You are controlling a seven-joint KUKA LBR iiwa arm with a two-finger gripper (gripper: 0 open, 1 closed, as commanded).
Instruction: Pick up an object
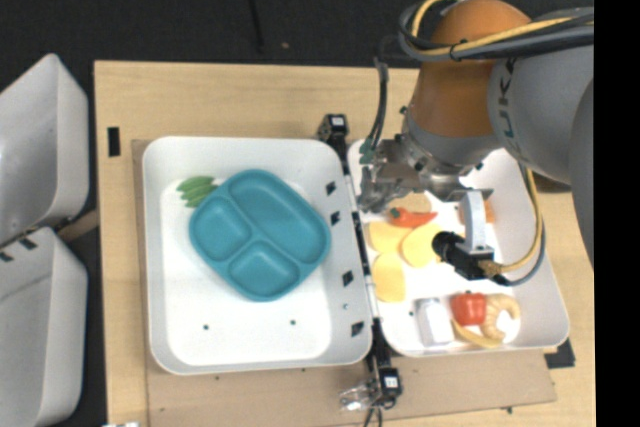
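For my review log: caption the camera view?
Gripper low over right bin of toy food; blue tray in left bin.

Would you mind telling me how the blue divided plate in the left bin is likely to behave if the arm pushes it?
The blue divided plate lies flat, so probably slides rather than tips. It looks like rigid, light plastic.

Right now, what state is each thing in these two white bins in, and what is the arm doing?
Blue three-compartment plastic tray: flat, left bin.
Green leafy piece: beside the tray's upper left corner.
Yellow flat pieces: lying in the right bin.
Red and orange round piece: right bin, near its front edge.
Gripper: lowered over the right bin's left side.
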